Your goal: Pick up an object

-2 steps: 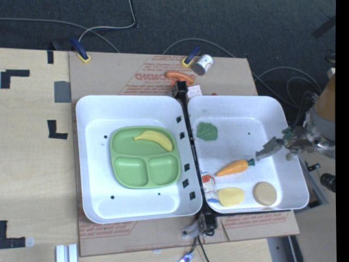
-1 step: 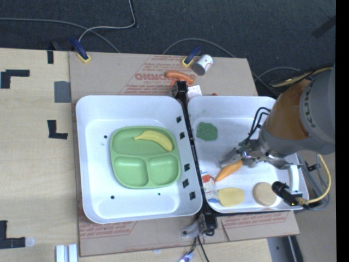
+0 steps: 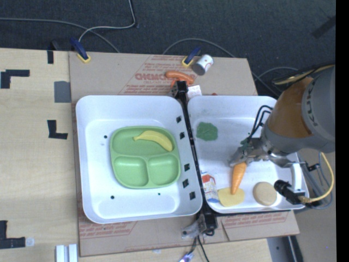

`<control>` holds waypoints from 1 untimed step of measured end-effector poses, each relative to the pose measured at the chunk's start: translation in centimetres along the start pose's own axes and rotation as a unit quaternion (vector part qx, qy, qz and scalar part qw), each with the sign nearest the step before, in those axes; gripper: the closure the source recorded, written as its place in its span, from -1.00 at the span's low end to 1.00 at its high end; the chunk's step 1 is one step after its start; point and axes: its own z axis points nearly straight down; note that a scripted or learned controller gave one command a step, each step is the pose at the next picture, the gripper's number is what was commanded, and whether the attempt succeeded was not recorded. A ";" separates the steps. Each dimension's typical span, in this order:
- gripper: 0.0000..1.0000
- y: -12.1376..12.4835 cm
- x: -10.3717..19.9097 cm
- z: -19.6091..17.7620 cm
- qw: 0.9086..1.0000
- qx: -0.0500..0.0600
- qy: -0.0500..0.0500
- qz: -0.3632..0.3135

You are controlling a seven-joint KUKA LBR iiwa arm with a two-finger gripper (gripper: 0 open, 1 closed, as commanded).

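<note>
The claw [image 3: 241,158] sits right on the top of the carrot [image 3: 238,178] in the right bin [image 3: 229,103], ready to grab it, but I cannot tell if it is wide or squeezing.

A single fixed camera looks down at a slant from above the desk [image 3: 32,162], far enough to take in both white bins [image 3: 92,119] side by side, the arm [image 3: 305,113] entering from the right.

My pincer [image 3: 244,156] touches the orange plastic carrot [image 3: 238,178], which lies tip-down in the right white bin [image 3: 229,105], near edge.
</note>
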 end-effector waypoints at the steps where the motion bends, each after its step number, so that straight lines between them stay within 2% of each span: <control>1: 1.00 -0.2 7.8 -8.8 1.000 0.002 0.001 -0.001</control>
